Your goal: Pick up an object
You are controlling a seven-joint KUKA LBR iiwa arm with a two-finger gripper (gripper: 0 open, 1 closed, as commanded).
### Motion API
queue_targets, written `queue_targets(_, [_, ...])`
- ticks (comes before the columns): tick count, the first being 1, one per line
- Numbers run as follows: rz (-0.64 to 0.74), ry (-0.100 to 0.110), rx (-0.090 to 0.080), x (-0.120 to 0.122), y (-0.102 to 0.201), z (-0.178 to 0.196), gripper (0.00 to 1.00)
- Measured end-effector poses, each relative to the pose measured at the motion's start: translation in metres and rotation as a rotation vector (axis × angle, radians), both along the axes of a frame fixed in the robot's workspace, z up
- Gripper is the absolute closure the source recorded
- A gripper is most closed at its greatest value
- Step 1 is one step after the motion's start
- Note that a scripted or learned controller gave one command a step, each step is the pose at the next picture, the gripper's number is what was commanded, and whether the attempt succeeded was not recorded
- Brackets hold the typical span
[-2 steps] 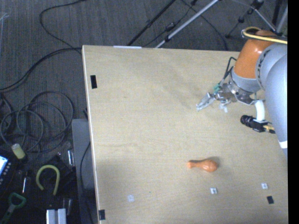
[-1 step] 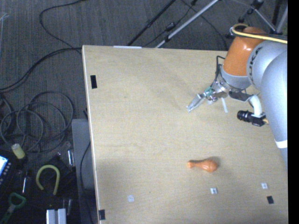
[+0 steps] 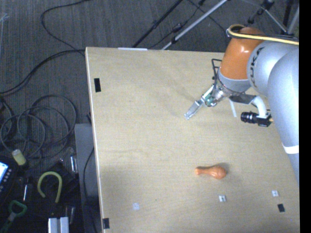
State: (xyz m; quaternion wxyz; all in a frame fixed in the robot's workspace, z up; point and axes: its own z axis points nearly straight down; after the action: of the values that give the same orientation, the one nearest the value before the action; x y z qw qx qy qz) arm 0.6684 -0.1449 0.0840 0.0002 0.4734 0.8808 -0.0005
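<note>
Orange pear-shaped object lies well below gripper

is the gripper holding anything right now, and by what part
Nothing is held. The gripper hangs over bare tabletop, and the orange pear-shaped object lies apart from it, nearer the camera.

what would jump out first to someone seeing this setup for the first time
The big grey arm with its orange band fills the upper right, its gripper reaching down-left over the pale wooden bench top. A small orange pear-shaped object lies alone on the bench nearer the front, apart from the gripper. Left of the bench, black cables coil on the dark floor.
</note>
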Motion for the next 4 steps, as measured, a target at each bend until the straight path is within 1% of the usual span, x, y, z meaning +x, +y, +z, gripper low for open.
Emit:
queue_targets(1, [-0.001,-0.002,0.002,0.000,0.001,0.009,1.00])
queue_targets(2, [-0.059,-0.002,0.001,0.001,0.014,0.186,1.00])
queue_targets(3, [-0.119,0.000,0.002,0.000,0.052,0.136,1.00])
queue_targets(4, [-0.323,0.003,0.002,-0.063,0.099,0.099,1.00])
